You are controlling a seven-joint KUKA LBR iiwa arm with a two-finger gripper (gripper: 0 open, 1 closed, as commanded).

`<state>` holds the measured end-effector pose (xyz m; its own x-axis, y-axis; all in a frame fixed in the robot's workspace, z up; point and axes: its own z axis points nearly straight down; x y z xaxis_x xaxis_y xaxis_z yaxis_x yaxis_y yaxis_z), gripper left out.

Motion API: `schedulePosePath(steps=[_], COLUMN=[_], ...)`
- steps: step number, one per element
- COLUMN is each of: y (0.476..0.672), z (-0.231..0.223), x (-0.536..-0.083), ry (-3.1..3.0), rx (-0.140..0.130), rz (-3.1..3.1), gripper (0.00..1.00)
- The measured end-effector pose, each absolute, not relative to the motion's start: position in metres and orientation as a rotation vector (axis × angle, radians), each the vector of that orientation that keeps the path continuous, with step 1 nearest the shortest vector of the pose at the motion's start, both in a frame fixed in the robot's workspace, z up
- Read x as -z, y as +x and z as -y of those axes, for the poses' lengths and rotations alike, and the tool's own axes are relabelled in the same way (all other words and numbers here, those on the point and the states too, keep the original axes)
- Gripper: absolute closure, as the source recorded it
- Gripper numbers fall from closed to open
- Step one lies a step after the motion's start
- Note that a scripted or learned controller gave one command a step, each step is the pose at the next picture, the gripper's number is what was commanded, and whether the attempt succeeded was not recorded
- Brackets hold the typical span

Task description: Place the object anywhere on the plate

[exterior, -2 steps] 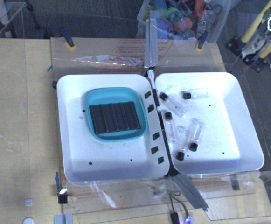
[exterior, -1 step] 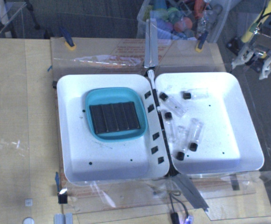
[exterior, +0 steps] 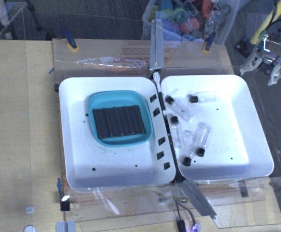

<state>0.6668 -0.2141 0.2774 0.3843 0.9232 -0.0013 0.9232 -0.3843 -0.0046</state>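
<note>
On the teal plate (exterior: pixel 97 102) lies a dark ridged block (exterior: pixel 118 122); the pincer's (exterior: pixel 265 58) state cannot be told.

Left bin (exterior: pixel 72 129), right bin (exterior: pixel 237 129): smooth matt white plastic. Plate (exterior: pixel 94 105): glossy teal plastic; dark ribbed matt slab (exterior: pixel 118 121) on it. Vials (exterior: pixel 202 137): clear plastic, black caps. Bench (exterior: pixel 19 129): pale wood grain.

Plate (exterior: pixel 118 117) in left bin (exterior: pixel 75 163)
</note>
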Motion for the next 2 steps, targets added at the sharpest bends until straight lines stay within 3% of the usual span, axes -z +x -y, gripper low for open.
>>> schedulePosePath(steps=[2], y=[0.6672], z=[0.2108], x=[-0.2536], ry=[-2.565], rx=[-0.005], rz=[1.809], gripper=[0.00])
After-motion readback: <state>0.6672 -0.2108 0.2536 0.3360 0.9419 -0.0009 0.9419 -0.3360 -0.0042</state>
